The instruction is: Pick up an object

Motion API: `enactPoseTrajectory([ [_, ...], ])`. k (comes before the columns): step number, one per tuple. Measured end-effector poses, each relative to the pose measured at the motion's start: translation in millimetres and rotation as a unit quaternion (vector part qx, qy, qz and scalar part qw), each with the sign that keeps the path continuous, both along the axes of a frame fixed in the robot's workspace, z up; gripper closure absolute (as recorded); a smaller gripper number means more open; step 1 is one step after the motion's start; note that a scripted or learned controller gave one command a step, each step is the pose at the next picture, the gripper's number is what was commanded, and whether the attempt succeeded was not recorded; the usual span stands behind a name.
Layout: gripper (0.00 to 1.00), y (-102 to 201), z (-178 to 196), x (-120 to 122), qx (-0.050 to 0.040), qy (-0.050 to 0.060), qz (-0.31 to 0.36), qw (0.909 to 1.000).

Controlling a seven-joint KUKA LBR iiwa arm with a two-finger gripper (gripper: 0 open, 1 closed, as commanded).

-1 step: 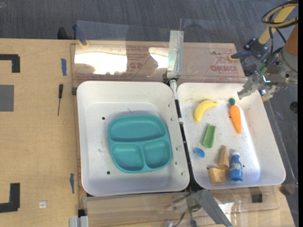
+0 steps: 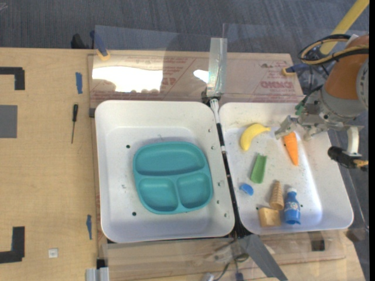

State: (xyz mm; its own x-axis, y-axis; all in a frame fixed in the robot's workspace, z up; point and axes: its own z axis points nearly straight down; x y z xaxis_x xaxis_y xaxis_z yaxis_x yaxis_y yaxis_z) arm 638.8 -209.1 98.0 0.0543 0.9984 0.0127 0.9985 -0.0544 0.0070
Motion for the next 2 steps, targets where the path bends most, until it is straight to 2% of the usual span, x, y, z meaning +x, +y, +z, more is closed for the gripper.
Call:
enactPoseTrajectory([
  [1,1.0,-2,12,1,-0.0043,-0.001,0.001,1.0],
  [2,1.0,81,108,31,-0.0054,0.0,-0.093,0.9957],
])
